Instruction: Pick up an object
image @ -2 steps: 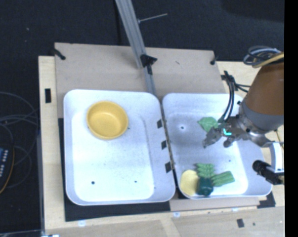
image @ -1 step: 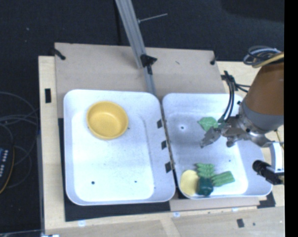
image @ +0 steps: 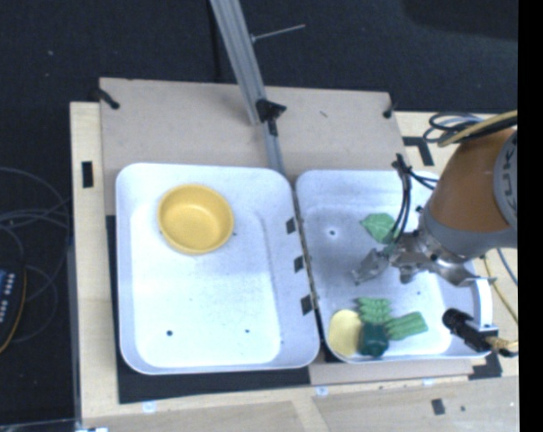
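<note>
I have the end effector (image: pixel 372 266) low in the right bin (image: pixel 330 207), centre right of the frame. I cannot tell how far open it is or whether it has hold of anything; its metal parts blur together. The nearest candidates lie just below it, at the bin's lower edge: a ridged green piece (image: pixel 375 310), a dark teal block (image: pixel 375 339), a smooth yellow round piece (image: pixel 345 331). A light green leaf-like piece (image: pixel 378 226) sits above. They are packed touching, so I judge a descent could nudge them apart or pinch two together. The glossy yellow bowl (image: pixel 196 219) rests upper left in the left bin (image: pixel 199 331).
</note>
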`<state>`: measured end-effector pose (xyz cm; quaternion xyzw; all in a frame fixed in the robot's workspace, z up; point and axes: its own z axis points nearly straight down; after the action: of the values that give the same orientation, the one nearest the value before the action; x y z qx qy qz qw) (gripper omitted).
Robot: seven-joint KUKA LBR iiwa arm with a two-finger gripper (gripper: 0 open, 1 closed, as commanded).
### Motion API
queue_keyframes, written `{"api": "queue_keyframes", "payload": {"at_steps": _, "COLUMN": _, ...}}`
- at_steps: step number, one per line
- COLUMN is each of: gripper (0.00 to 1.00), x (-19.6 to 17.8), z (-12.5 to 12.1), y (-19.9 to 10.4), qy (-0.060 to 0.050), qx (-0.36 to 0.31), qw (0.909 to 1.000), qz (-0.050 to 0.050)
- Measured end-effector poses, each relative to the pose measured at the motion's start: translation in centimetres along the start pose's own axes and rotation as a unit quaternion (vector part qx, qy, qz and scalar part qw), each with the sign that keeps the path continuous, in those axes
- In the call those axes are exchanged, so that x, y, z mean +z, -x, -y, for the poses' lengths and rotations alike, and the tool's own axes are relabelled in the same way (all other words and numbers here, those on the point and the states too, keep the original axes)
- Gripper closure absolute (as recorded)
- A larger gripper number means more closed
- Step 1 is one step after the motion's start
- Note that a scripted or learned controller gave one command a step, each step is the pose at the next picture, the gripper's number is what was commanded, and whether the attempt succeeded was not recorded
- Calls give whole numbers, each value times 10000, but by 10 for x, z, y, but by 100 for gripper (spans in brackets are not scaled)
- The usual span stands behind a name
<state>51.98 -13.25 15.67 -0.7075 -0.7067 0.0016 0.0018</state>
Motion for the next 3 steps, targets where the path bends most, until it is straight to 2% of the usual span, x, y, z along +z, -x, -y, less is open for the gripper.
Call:
{"api": "queue_keyframes", "payload": {"at_steps": 1, "gripper": 0, "x": 52, "z": 1, "y": 1, "qy": 4, "qx": -2, "qw": 10000, "qz": 1}}
{"api": "queue_keyframes", "payload": {"at_steps": 2, "gripper": 100, "x": 40, "z": -1, "y": 0, "qy": 33, "qx": 2, "qw": 10000, "qz": -4}}
{"api": "queue_keyframes", "payload": {"at_steps": 3, "gripper": 100, "x": -22, "z": 1, "y": 6, "qy": 55, "qx": -4, "qw": 10000, "qz": 6}}
